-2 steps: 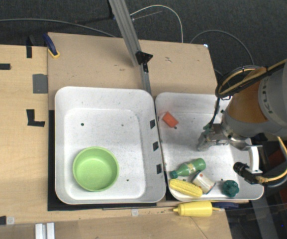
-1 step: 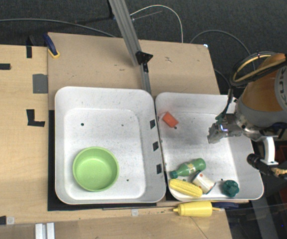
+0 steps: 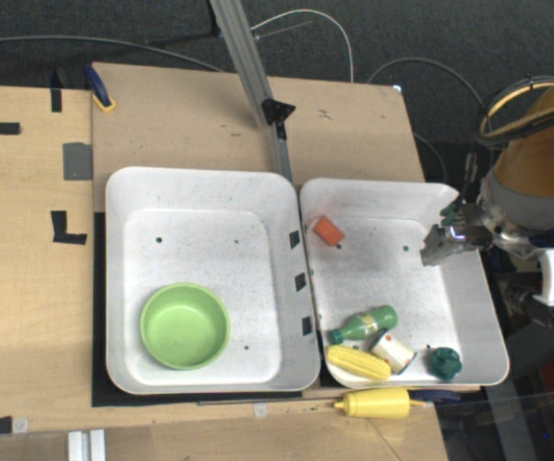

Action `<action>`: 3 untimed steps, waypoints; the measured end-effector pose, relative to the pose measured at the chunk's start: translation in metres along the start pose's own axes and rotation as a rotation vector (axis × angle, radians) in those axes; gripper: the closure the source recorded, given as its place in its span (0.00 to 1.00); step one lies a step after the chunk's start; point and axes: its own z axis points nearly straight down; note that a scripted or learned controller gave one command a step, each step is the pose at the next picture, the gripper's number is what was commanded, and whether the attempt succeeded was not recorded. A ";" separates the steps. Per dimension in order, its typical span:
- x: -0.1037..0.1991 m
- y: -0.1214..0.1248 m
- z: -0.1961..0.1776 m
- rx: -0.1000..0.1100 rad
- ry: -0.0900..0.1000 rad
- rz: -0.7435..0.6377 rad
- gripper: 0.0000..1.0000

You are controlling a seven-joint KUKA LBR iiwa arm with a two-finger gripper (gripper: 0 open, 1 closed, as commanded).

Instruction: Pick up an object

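Pincer (image 3: 442, 246) at right bin's (image 3: 469, 353) right edge, grip state unclear; orange block (image 3: 328, 230) well left.

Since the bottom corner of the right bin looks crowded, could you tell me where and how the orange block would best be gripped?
Probably across its short sides, coming straight down from above. The orange block lies alone on the floor of the right bin, apart from the green bottle and corn, so both fingers have room. It sits slightly turned, so the gripper would likely need to rotate to match.
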 end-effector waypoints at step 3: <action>0.108 0.032 -0.051 0.005 0.003 -0.007 1.00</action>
